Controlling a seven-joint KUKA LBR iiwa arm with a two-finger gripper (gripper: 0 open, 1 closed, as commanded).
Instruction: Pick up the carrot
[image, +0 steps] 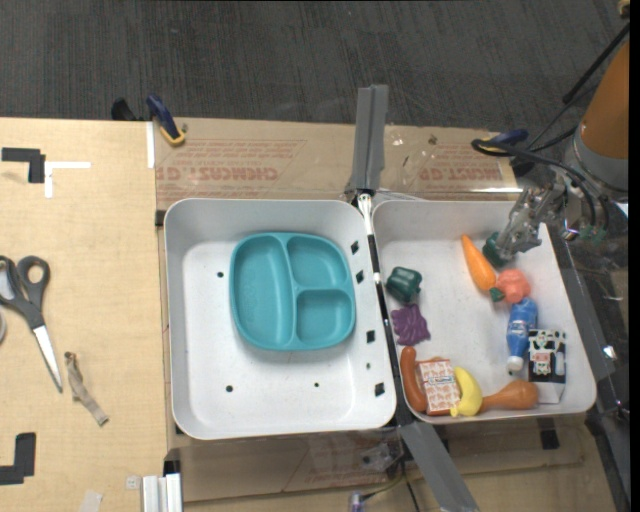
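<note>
Nearby, one carrot (477, 263) lies beside the end effector (512, 240).

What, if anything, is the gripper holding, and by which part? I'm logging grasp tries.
It cannot be told. The gripper sits at the carrot's green leafy end, but a hold isn't clear.

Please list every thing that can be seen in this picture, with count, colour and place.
carrot: 1, orange, right bin, upper part
divided plate: 1, teal, left bin
bins: 2, white, side by side
dark green toy: 1, right bin, left side
purple toy: 1, right bin
blue bottle: 1, right bin
banana: 1, yellow, right bin, front
scissors: 1, grey, bench, far left
end effector: 1, grey, beside carrot's top
</note>
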